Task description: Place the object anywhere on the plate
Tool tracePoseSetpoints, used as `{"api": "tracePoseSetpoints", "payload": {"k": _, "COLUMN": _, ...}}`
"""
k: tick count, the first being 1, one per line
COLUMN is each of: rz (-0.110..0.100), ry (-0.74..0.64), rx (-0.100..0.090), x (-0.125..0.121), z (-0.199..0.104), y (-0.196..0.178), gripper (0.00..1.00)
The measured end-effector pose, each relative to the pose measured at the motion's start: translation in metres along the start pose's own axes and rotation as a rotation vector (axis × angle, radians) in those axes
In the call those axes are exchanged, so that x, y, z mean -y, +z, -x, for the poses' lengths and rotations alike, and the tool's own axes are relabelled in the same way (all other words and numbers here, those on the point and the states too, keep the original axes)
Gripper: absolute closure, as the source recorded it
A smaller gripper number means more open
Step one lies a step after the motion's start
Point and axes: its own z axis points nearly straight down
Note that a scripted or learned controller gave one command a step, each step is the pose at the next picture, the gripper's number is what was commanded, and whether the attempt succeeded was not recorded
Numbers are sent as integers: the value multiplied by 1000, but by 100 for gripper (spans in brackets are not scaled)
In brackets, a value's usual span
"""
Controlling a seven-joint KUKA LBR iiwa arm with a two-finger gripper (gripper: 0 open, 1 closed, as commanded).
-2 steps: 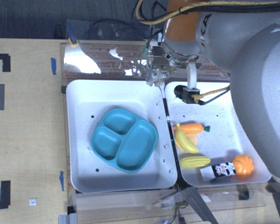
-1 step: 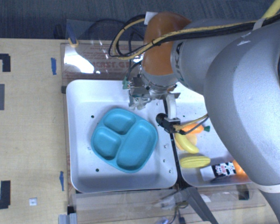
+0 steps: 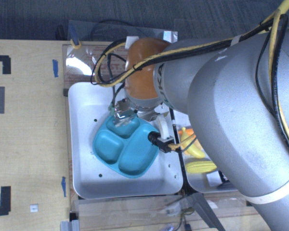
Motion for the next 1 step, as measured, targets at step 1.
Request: {"api": "tracePoseSetpoints", "payload": {"k": 1, "rz": -1, "ry": -2, "rx": -5, "x": 0, "z": -3, "y": -1, "gripper": 0}}
